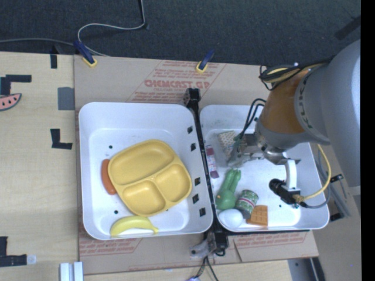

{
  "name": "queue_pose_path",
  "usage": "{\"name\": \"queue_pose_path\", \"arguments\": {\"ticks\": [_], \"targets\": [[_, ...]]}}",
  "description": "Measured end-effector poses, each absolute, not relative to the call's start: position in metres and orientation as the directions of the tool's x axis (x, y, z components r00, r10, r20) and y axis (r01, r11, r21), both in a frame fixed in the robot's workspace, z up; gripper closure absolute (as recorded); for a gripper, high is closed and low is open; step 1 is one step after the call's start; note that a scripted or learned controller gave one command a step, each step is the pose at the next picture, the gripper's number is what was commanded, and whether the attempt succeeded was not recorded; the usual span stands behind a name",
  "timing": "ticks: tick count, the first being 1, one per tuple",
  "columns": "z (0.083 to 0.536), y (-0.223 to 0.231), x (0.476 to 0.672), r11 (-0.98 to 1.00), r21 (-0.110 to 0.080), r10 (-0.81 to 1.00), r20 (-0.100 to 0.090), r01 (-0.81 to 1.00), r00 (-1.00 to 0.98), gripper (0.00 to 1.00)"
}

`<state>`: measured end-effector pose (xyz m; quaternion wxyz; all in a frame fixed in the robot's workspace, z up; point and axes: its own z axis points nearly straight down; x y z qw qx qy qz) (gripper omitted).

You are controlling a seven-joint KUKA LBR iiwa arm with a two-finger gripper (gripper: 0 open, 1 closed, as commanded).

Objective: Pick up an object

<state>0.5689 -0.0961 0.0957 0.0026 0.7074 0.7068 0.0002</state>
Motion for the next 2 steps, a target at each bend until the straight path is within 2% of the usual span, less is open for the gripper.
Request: {"name": "queue_pose_path", "arguments": {"ticks": [1, 2], "targets": [[0.0956, -0.0960, 0.5689, -0.001, 0.004, 1.000, -0.003, 1.000, 0.001, 0.00], [0.1048, -0.0956, 0.5687, 0.000, 0.002, 1.000, -0.002, 1.000, 0.000, 1.00]]}}
